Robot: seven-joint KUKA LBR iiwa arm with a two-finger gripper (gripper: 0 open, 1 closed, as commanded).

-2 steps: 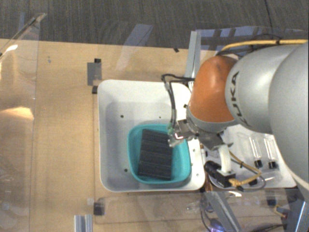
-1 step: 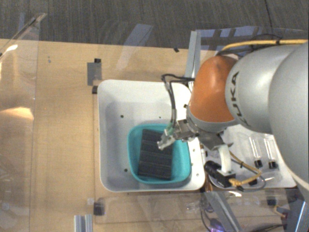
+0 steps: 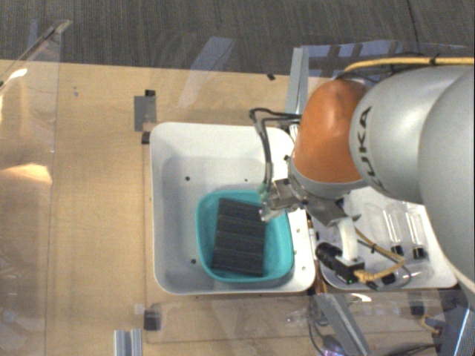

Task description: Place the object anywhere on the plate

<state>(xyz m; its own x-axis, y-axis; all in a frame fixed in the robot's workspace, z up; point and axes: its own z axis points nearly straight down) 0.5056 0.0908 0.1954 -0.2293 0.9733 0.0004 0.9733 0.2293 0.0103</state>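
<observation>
The fingers cannot be made out: the gripper (image 3: 271, 205) sits tucked under the orange band of the arm (image 3: 326, 136), so whether they stand wide, narrow or closed on anything I cannot tell. The dark ridged object (image 3: 240, 237) lies flat on the teal plate (image 3: 204, 221) in the left white bin (image 3: 167, 199), its long axis running from upper right to lower left, slightly tilted from the bin's sides. The gripper's visible tip hangs at the object's upper right corner, just beside or touching it; which of the two cannot be read. Judging by how things lie, the object appears to rest on the plate already.
</observation>
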